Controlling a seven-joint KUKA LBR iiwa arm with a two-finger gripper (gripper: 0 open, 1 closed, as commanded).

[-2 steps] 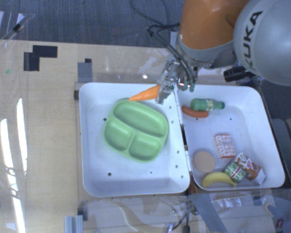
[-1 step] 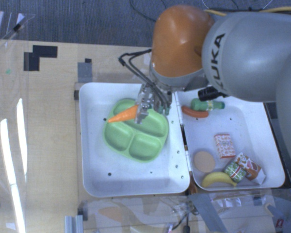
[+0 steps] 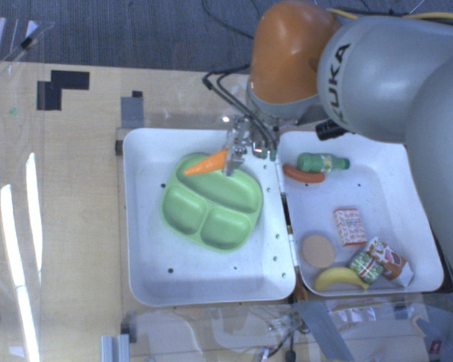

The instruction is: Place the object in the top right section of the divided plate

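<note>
A green divided plate (image 3: 211, 206) lies in the left white bin (image 3: 147, 225), with one large section at the back and two small ones in front. An orange carrot (image 3: 205, 164) sits over the plate's back rim, at the far edge of the large section, pointing left. My gripper (image 3: 234, 159) hangs right at the carrot's thick right end, touching or nearly touching it. The arm above hides how the gripper meets the carrot.
The right bin (image 3: 408, 202) holds a green bottle (image 3: 323, 162), a red sausage (image 3: 303, 175), a red-and-white box (image 3: 349, 226), a tan disc (image 3: 318, 251), a banana (image 3: 340, 278) and a small carton (image 3: 377, 261). The arm's bulk overhangs the back of both bins.
</note>
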